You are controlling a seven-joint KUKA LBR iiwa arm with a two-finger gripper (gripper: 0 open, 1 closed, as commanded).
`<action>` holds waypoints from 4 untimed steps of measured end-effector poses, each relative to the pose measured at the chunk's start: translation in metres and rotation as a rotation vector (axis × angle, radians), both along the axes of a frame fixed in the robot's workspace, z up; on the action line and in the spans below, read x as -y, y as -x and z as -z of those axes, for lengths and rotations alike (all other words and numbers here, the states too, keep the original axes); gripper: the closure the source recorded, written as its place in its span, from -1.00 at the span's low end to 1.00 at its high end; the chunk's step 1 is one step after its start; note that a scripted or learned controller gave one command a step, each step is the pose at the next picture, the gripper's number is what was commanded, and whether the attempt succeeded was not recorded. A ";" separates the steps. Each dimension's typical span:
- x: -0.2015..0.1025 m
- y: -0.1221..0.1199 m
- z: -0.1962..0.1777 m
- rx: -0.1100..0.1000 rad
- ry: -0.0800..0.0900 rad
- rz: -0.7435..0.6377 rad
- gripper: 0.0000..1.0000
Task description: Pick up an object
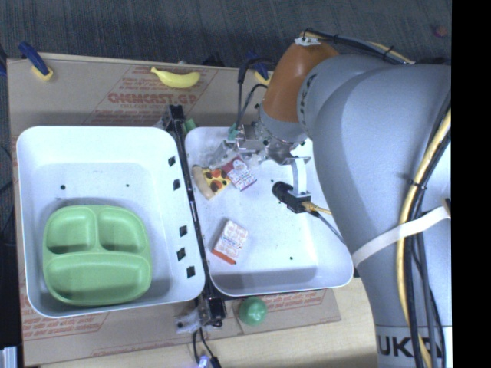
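Left bin [92,159]: green plate [96,254], near side.
Right bin [280,244]: toy pizza slice [209,181] and packet [242,176], far left, touching.
Gripper [239,153]: just above them; open or closed, cannot tell.
Advice: centre on one item, not the seam.

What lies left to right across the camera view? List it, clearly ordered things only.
green divided plate → yellow banana → orange-and-white packet → grey robot arm
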State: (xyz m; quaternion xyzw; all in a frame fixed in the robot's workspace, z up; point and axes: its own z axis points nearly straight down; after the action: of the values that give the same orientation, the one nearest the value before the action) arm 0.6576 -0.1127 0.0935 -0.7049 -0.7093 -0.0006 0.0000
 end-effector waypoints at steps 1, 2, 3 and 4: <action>-0.001 -0.001 -0.011 0.000 0.000 -0.006 1.00; -0.097 0.000 -0.100 0.002 -0.002 -0.002 1.00; -0.189 0.022 -0.104 -0.006 0.000 -0.002 1.00; -0.251 0.068 -0.139 -0.003 -0.001 -0.002 1.00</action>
State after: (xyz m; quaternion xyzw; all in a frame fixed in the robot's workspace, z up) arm 0.5896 0.1379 0.2329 -0.7042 -0.7100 0.0003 0.0015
